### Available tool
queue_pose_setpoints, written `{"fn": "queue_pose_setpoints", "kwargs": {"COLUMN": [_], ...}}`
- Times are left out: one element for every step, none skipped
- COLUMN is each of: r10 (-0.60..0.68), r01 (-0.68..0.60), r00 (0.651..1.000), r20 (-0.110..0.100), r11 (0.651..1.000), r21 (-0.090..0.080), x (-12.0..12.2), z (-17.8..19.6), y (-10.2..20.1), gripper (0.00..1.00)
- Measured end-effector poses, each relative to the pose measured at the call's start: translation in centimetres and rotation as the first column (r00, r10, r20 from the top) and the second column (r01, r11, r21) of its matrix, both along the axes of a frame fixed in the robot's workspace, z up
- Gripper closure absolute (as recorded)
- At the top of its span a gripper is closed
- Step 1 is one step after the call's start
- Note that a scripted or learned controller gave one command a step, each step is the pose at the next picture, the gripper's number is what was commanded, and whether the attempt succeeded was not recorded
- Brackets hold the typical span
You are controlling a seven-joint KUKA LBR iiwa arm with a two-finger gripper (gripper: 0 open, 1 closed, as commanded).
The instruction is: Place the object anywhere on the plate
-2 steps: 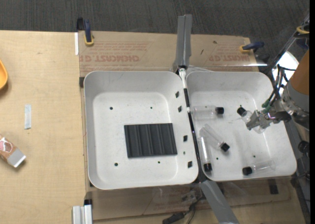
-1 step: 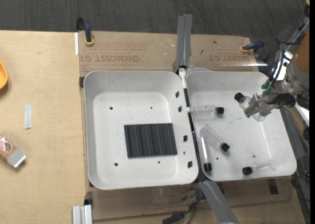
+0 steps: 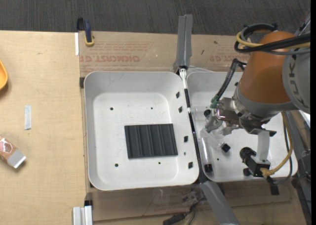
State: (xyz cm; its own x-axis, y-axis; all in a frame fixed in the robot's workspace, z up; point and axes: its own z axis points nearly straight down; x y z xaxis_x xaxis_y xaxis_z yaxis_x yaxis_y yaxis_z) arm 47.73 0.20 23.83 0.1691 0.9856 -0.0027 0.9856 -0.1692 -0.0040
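Looming orange-banded arm [image 3: 269, 70] hangs over the right bin [image 3: 197, 83], its claw [image 3: 217, 120] low inside; whether it is apart or clamped I cannot tell. Small dark object [image 3: 225, 147] lies just beside it. Grasping seems underway; next, carrying to the ribbed plate [image 3: 150, 140] in the left bin [image 3: 98, 135]

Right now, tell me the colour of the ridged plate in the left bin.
Dark grey to black ridged plate, in the camera view.
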Motion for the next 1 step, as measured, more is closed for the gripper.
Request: {"fn": "queue_pose_setpoints", "kwargs": {"r10": [-0.041], "r01": [0.041], "r00": [0.999], "r20": [0.001], "r11": [0.999], "r21": [-0.001], "x": [0.03], "z": [3.32], "y": [8.15], "gripper": [1.0]}}
